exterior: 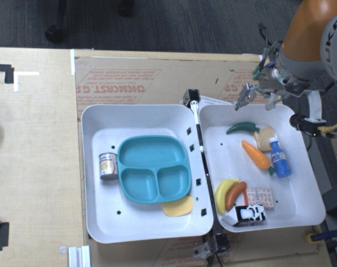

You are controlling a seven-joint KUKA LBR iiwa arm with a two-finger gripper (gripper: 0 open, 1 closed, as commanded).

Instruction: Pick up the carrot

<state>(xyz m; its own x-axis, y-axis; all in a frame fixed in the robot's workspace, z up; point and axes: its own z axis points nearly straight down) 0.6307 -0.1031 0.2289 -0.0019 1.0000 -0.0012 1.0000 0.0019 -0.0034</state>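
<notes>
The orange carrot (255, 154) lies at a slant in the middle of the right bin (307, 196), its green end pointing toward a blue bottle (279, 159). My gripper (258, 98) hovers above the back edge of that bin, up and slightly behind the carrot and well apart from it. Its fingers (242, 99) are spread open and hold nothing.
Around the carrot are a green pepper (242, 128), a tan bread piece (264, 138), a banana (224, 192), a sausage (235, 196), a patterned packet (260, 196) and a black-and-white item (250, 214). The left bin (93, 204) holds a teal divided plate (154, 168), a small can (107, 166) and a yellow slice (177, 207).
</notes>
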